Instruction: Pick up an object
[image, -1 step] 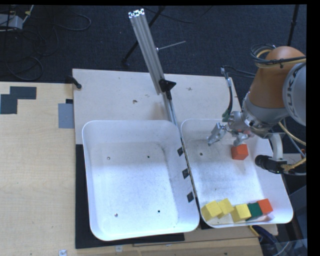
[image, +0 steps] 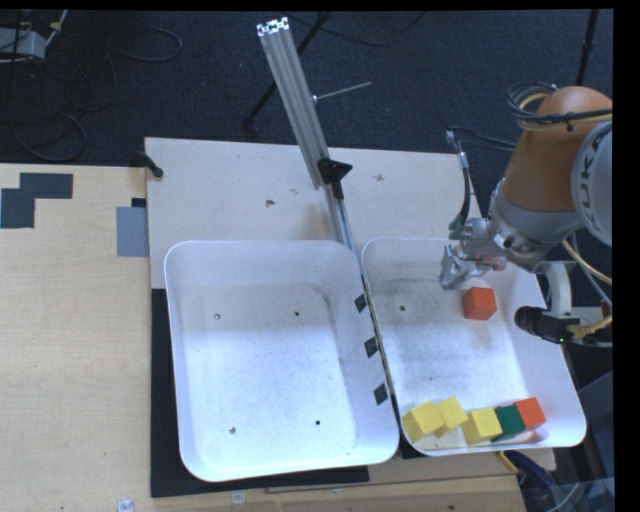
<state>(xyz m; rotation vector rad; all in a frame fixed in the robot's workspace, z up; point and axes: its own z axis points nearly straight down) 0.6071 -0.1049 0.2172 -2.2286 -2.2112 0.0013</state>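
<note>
Whether the jaws stand open or closed I cannot tell — the metal two-finger gripper (image: 460, 268) hangs low over the right shallow white plastic bin (image: 440, 340), just left of a small orange cube (image: 480, 303) and holding nothing visible. Descending from here could miss or nudge the cube aside. Other yellow, green and orange blocks (image: 478, 418) crowd the near wall — awkward to grasp.

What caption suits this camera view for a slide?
Gripper hovers beside an orange cube in the right bin; five more blocks line its near edge.
</note>
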